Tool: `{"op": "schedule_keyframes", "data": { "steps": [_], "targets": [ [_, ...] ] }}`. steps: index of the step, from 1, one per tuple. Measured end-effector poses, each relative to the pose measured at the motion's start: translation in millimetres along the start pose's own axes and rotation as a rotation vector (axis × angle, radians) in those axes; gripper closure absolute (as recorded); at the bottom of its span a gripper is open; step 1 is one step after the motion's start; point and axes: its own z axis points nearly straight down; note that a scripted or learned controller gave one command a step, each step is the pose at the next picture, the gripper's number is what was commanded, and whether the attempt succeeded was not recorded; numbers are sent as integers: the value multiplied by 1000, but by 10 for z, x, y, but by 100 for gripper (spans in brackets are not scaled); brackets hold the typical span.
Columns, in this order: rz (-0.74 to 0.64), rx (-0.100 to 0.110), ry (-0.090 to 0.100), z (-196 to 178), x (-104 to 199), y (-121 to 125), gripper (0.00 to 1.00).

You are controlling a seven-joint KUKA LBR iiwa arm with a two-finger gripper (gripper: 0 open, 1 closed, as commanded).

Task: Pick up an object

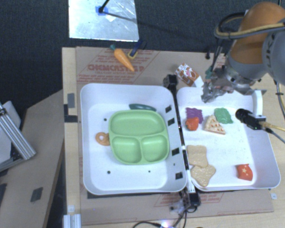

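Note:
My gripper (208, 97) hangs over the far edge of the right bin (263, 148), with nothing visible between its fingers. Just in front of it lie a purple piece (194, 113), a red-orange piece (192, 124), a pizza slice (213, 125) and a green leaf-like piece (223, 115). Nearer the front of that bin are two tan bread-like pieces (199, 166) and a red piece (244, 172). The gripper is above and behind the purple piece, touching none of these.
The left bin (92, 127) holds a green divided plate (137, 137), a dark green item (142, 107) behind it and a small orange pretzel (103, 138). Outside the bins, a toy carrot (123, 59) and a small patterned box (186, 74) lie on the cardboard.

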Motion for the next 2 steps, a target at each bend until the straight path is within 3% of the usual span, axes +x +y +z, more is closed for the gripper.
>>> {"op": "schedule_keyframes", "data": {
  "steps": [1, 2],
  "targets": [
    [1, 1, 0, 166, 457, 282, 100],
    [4, 0, 0, 8, 601, 247, 100]
  ]
}}
